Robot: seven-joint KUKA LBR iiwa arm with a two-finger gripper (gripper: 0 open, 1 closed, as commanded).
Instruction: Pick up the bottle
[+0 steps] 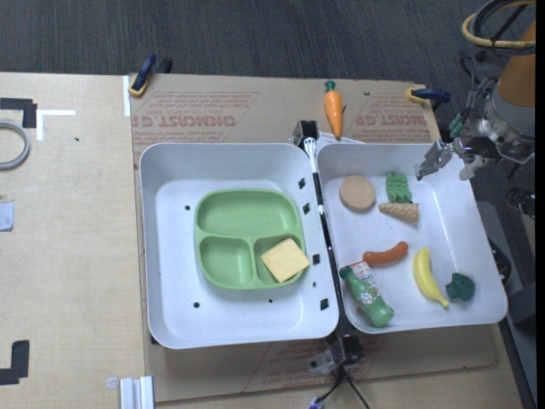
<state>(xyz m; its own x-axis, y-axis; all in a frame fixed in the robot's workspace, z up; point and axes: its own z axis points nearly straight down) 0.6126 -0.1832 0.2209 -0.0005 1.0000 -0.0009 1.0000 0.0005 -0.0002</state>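
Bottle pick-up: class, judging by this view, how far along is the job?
Done: nothing yet; the green bottle lies on its side at the right bin's near-left corner. In hand: the gripper hangs above that bin's far-right edge. Left: reaching the bottle, grasping, lifting.

High fixed camera, slanted down (both bins (pixel 230 331) framed)

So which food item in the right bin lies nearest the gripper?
The green ridged piece, at the bin's far side below the gripper; the cookie, cone and others sit farther away.
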